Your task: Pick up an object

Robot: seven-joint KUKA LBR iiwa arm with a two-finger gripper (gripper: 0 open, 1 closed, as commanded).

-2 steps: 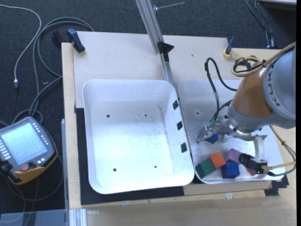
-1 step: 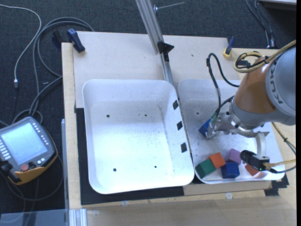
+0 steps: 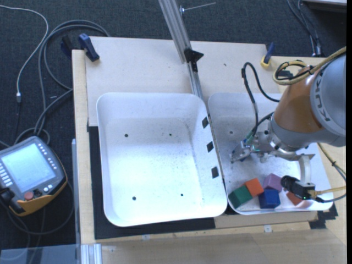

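Wooden bench (image 3: 137, 65), pale and speckled, with dark carpet all around it. Nearest the camera, just below the gripper (image 3: 242, 152), small blocks bunch in the right bin's (image 3: 231, 111) front corner: a green block (image 3: 240, 196), an orange block (image 3: 254, 187) touching it, a blue block (image 3: 269, 197) beside that, a purple block (image 3: 274, 181) just behind, and a red piece (image 3: 295, 199) partly hidden by a black part of the arm. All are matte, hard-edged cubes. The gripper hangs over the bin floor above them, apart from every block, nothing between its fingers; whether they are spread or closed I cannot tell. To the gripper's left, the left bin (image 3: 110, 109), glossy white plastic with rounded corners, is dusted with dark specks. Beyond the gripper, a grey metal rail (image 3: 173, 21) slants away. Far left on the carpet lies a pendant (image 3: 30, 172) with a pale screen and orange rim, cables looping beyond it.
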